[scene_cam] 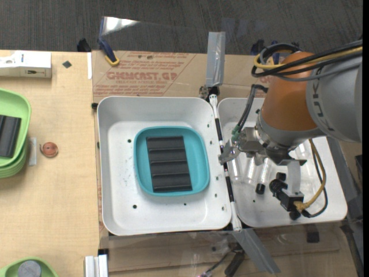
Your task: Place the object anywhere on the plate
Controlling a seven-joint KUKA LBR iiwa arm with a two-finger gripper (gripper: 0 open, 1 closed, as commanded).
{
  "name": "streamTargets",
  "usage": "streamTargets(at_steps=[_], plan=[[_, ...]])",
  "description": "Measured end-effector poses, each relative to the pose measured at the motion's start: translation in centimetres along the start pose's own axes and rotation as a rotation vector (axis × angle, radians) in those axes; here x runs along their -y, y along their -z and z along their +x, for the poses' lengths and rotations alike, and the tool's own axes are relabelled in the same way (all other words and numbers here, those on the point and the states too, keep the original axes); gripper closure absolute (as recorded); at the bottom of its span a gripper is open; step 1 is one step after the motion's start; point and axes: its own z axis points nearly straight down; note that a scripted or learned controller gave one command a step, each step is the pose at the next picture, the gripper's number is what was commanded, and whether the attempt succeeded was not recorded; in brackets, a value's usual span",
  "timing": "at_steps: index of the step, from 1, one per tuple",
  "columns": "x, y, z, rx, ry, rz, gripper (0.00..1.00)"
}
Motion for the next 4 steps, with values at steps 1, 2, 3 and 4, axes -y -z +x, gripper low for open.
streamTargets(at_steps=[1, 2, 3, 4], plan=[[0.00, 0.00, 0.00, 0.000, 0.000, 0.000, 0.00], [0.00, 0.00, 0.00, 0.000, 0.000, 0.000, 0.00], [0.00, 0.00, 0.00, 0.000, 0.000, 0.000, 0.00], [0.00, 0.00, 0.00, 0.000, 0.000, 0.000, 0.00]])
